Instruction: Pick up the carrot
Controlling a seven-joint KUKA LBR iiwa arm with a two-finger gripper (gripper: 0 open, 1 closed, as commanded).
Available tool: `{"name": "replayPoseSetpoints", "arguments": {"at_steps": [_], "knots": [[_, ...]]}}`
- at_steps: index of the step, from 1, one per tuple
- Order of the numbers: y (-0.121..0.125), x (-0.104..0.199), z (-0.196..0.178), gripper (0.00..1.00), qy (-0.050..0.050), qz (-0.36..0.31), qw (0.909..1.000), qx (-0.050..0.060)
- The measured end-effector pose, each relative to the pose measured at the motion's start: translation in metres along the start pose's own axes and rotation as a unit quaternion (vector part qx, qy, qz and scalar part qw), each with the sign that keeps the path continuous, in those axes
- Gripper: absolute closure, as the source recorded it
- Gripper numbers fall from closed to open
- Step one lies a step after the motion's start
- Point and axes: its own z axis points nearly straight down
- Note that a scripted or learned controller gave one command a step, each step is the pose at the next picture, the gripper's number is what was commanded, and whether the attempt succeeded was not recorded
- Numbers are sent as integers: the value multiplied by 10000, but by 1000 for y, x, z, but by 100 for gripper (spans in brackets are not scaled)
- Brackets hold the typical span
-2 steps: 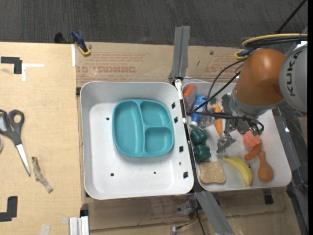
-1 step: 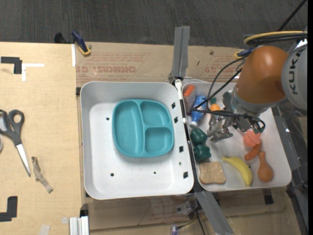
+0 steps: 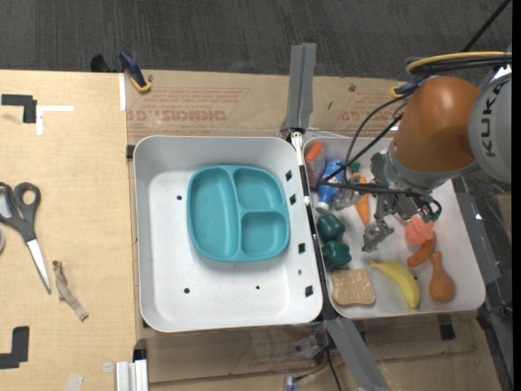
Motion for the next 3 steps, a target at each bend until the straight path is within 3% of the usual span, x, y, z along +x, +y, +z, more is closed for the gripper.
{"name": "replayPoseSetpoints", "arguments": {"at_steps": [1,2,3], "knots": [[0,-2,-10,100,-17,-10,10000,9],[-53,-17,-275,100,10,139,9999,-7],[-128,8,-361,100,4,-1074,9942,-7]]}}
